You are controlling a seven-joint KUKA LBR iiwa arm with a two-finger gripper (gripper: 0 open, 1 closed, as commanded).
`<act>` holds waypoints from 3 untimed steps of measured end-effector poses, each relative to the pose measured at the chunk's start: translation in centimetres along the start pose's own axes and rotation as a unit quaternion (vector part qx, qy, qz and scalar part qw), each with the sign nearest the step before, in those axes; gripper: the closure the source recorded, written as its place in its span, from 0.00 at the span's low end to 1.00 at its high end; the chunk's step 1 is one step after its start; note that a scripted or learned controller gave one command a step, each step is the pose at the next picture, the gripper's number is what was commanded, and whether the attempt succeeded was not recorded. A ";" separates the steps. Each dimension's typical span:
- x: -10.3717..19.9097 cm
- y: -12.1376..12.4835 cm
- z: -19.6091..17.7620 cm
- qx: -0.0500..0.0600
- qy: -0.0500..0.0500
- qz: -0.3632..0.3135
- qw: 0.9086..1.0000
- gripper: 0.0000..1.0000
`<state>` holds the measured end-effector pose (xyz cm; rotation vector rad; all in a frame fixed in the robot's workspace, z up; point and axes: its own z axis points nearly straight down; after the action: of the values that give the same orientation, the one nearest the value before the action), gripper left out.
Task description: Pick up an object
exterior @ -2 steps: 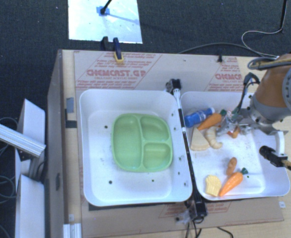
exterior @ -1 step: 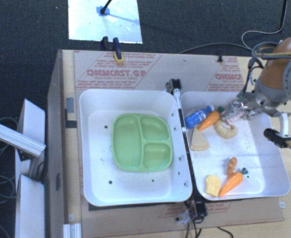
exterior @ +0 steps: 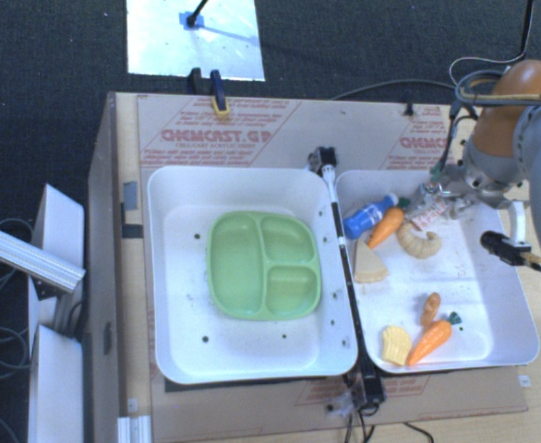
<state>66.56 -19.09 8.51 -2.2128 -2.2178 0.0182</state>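
Several toy foods lie in the right bin [exterior: 520, 335], none lifted yet. Nearest the camera are a carrot [exterior: 431, 340], a yellow waffle piece [exterior: 396, 344] and a small orange piece [exterior: 431, 306]. Farther back lie a wedge [exterior: 371, 265], a croissant [exterior: 420, 241], a second carrot [exterior: 385, 227] and a blue bottle [exterior: 365, 218]. The left bin [exterior: 174, 275] bears a green divided plate [exterior: 263, 265]. At the far right corner, the gripper [exterior: 437, 199] sits low near a small packet [exterior: 429, 216]; its grasp I cannot tell. I judge the picking is not done.

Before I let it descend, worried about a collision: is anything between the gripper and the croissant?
Nothing visible. The gripper sits at the right bin's far edge, the croissant just below it; the carrot lies beside, to its left.
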 end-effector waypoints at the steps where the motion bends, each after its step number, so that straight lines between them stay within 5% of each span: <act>1: 2.0 0.3 -2.7 -0.008 0.000 -0.002 1.000 0.00; 2: 1.9 0.3 -4.1 -0.005 0.001 -0.003 1.000 1.00; 3: 1.9 0.3 -5.2 -0.004 0.001 -0.005 1.000 1.00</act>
<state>66.96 -17.19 13.71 -2.2054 -2.2324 0.0067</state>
